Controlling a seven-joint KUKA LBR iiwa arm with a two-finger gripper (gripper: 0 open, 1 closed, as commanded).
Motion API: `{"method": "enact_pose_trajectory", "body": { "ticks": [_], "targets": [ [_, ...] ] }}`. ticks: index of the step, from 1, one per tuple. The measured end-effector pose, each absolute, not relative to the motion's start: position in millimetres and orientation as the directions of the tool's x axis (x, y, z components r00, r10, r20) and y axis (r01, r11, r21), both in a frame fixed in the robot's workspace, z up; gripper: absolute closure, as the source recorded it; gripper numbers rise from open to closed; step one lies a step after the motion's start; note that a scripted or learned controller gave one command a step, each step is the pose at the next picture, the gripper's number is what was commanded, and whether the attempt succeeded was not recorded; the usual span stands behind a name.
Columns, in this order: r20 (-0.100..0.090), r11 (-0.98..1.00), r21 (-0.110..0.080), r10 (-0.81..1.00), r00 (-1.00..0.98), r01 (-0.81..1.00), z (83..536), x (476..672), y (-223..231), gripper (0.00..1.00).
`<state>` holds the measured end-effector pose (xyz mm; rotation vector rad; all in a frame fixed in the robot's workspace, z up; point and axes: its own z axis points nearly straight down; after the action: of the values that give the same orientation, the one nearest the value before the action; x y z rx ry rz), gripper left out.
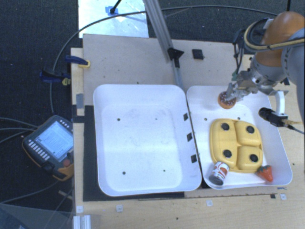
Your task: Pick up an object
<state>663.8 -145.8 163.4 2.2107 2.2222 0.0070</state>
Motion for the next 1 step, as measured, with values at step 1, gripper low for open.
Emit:
{"method": "enact_pose_trajectory", "body": {
  "ticks": [1],
  "targets": [
    [-0.001,0.007,0.008,1.000,-0.007,1.000,212.5,664.3,-137.2,1.00]
  ]
}}
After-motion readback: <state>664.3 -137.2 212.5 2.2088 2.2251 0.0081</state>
